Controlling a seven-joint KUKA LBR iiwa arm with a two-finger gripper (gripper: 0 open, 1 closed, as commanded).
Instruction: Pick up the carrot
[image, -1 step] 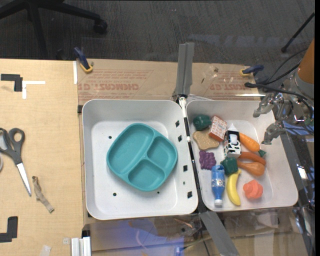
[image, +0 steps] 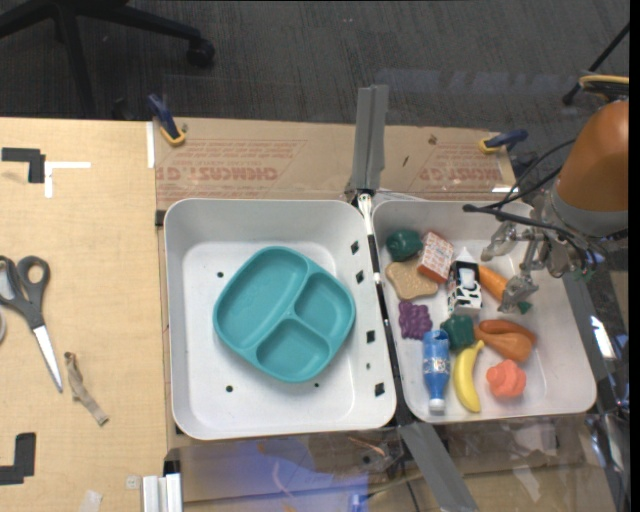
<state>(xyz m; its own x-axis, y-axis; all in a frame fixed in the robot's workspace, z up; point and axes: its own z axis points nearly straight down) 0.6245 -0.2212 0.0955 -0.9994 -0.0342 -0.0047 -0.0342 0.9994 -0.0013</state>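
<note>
Over the right bin's (image: 585, 400) far-right corner your tool (image: 520, 285) hangs beside the carrot (image: 491, 282), crowded by toys. You cannot tell its opening or whether it grips anything.

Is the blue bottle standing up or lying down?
Lying down. The blue bottle rests flat on the floor of the right bin, its white cap toward the near wall, beside the banana.

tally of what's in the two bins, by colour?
Teal: 1, divided plate
Green: 2, items
Orange: 3, carrot, item, coral lump
Tan: 1, bread slice
Red and white: 1, carton
Black and white: 1, cow-patterned item
Purple: 1, grapes
Blue: 1, bottle
Yellow: 1, banana
Total: 12
</note>
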